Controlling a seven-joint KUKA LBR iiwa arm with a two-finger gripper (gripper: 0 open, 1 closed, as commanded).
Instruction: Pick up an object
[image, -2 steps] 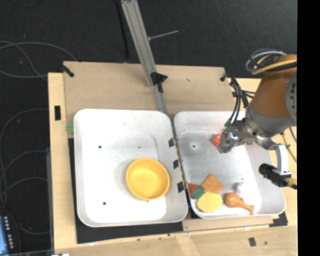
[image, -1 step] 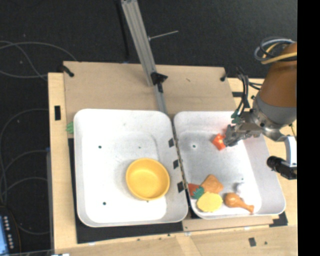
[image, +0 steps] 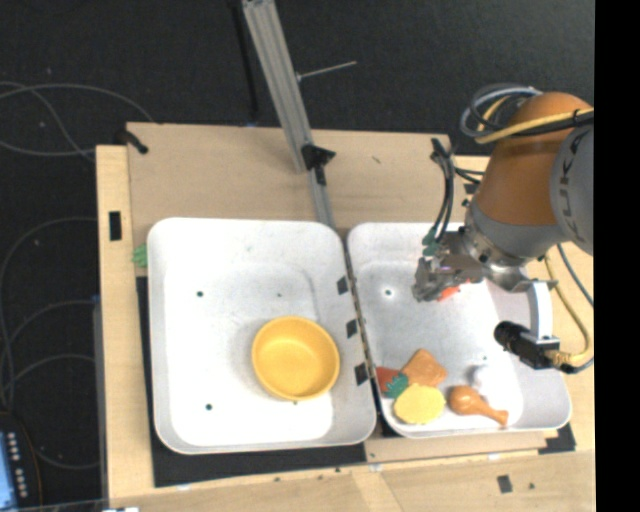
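The gripper (image: 436, 282) hovers over the right white bin's (image: 395, 250) middle, its state unreadable, seemingly approaching; next it must descend onto the near-edge toys, perhaps the round yellow plastic disc (image: 419, 404).

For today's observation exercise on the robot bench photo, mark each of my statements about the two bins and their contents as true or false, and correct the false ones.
1. The yellow bowl sits in the left bin. True.
2. The gripper hangs over the left bin. False: it is over the right bin.
3. The toy food lies along the near edge of the right bin. True.
4. The yellow round piece lies inside the bowl. False: it lies in the right bin, beside the orange drumstick.
5. The yellow bowl is upside down. False: its hollow faces up.
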